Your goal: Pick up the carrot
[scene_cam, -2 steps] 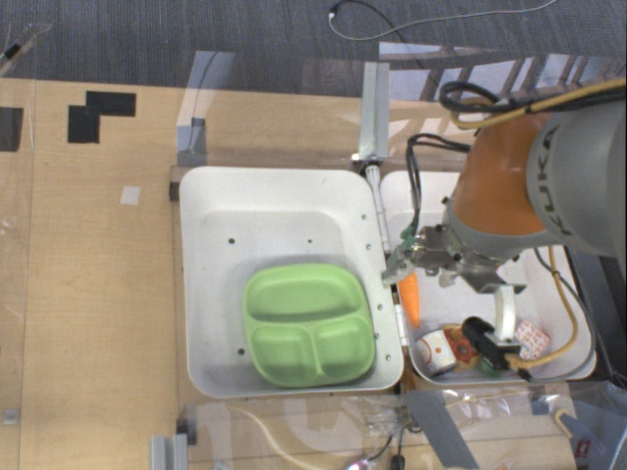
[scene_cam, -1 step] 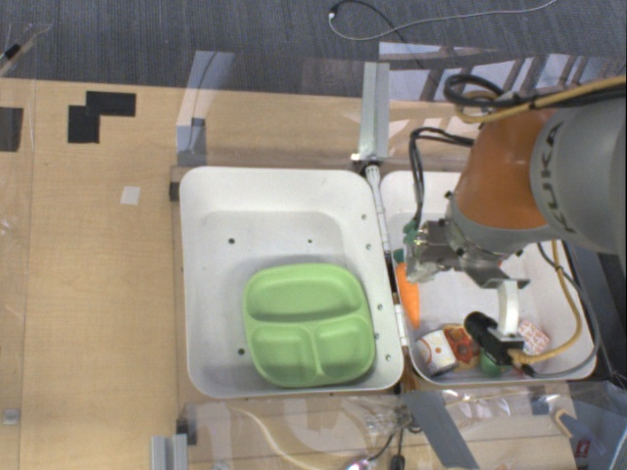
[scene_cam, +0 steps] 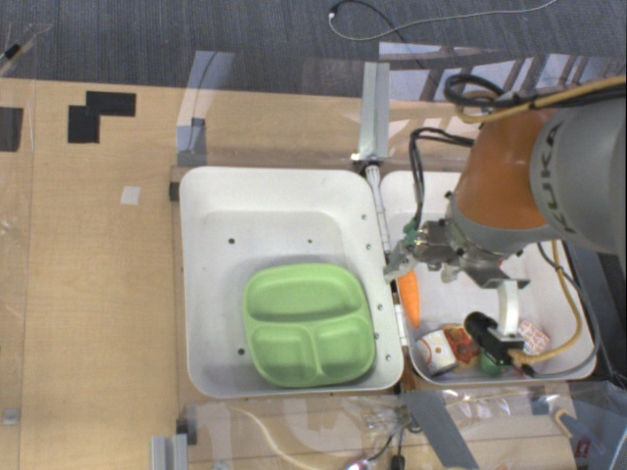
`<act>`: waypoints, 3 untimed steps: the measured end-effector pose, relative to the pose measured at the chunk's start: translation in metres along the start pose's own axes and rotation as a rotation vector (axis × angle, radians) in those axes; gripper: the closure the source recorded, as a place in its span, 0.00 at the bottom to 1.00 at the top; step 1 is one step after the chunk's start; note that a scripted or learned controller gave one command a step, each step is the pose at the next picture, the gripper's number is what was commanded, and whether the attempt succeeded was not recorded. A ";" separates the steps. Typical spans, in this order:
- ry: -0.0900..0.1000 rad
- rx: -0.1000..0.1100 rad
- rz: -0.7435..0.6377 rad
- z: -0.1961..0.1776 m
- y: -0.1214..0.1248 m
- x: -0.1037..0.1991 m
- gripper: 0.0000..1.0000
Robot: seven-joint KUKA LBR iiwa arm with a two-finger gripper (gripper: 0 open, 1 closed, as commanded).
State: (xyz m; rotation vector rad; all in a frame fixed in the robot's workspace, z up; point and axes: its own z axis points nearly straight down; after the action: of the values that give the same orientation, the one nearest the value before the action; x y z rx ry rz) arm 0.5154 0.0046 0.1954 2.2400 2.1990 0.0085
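The orange carrot (scene_cam: 409, 300) lies lengthwise in the right bin (scene_cam: 392, 204), tight against that bin's left wall. My gripper (scene_cam: 404, 259) hangs under the grey and orange arm, directly over the carrot's far end and close to the divider between the two bins. Whether it touches the carrot is not clear, and nothing is visibly lifted.
A green divided plate (scene_cam: 309, 323) fills the near part of the left bin (scene_cam: 211, 262). At the right bin's front edge lie a small white cup (scene_cam: 434, 350), a red and white item (scene_cam: 458, 341), a green item (scene_cam: 491, 364) and a patterned packet (scene_cam: 533, 337).
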 end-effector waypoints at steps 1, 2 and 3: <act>-0.001 0.004 -0.005 0.011 -0.027 -0.009 0.00; -0.001 0.002 0.063 0.011 -0.027 -0.002 0.00; 0.000 -0.002 0.060 0.000 -0.025 -0.001 1.00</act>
State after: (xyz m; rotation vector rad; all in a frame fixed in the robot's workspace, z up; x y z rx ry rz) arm 0.4899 0.0042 0.1953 2.3037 2.1300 0.0115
